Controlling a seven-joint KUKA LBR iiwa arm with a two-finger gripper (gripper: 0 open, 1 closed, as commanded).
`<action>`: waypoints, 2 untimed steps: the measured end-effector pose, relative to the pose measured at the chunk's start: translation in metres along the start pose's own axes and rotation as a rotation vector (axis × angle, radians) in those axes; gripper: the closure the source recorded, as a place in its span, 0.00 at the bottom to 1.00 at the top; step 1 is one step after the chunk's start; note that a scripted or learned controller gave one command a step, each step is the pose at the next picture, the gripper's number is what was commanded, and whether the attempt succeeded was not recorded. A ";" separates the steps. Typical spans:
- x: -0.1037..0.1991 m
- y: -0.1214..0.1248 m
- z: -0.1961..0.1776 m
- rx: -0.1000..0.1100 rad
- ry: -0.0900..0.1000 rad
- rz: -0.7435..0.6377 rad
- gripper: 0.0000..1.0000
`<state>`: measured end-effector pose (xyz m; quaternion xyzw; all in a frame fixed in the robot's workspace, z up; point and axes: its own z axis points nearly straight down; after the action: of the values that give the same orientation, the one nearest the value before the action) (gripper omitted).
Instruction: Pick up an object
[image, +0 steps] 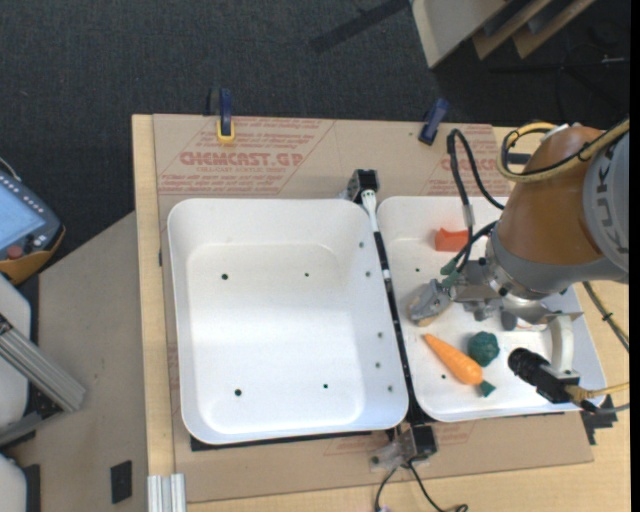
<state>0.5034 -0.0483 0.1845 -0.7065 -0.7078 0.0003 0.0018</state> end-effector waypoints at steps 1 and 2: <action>-0.022 -0.007 0.000 -0.001 -0.002 0.004 0.00; -0.015 -0.025 0.000 0.000 -0.001 0.003 0.00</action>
<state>0.4784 -0.0631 0.1845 -0.7074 -0.7068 0.0006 0.0017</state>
